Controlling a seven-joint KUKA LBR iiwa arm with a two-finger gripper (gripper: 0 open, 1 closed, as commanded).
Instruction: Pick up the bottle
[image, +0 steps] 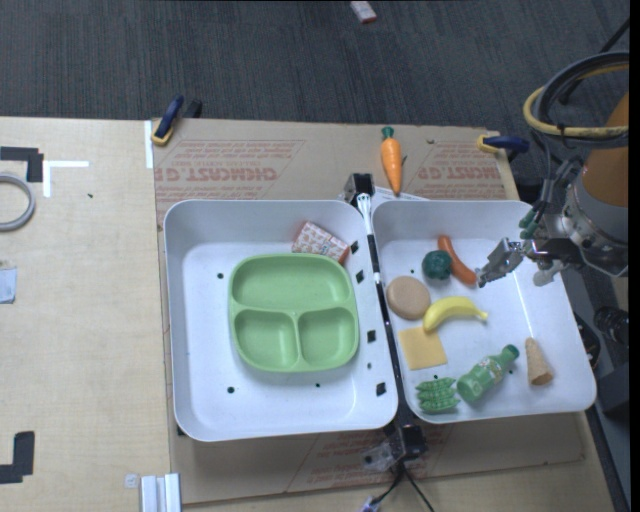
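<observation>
Camera view: bottle (487, 375) lying flat near front edge of right bin (560, 400), clear for top grasp. Pincer (497, 262) near far right corner, grasping nothing; jaw state indiscernible.

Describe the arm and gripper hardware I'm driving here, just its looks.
The arm is grey metal with an orange band above the wrist. Yellow and black cables loop in a coil over it. The wrist carries small metallic blocks with green spots. The gripper is slim, grey and metallic, tapering to two thin fingers.
</observation>
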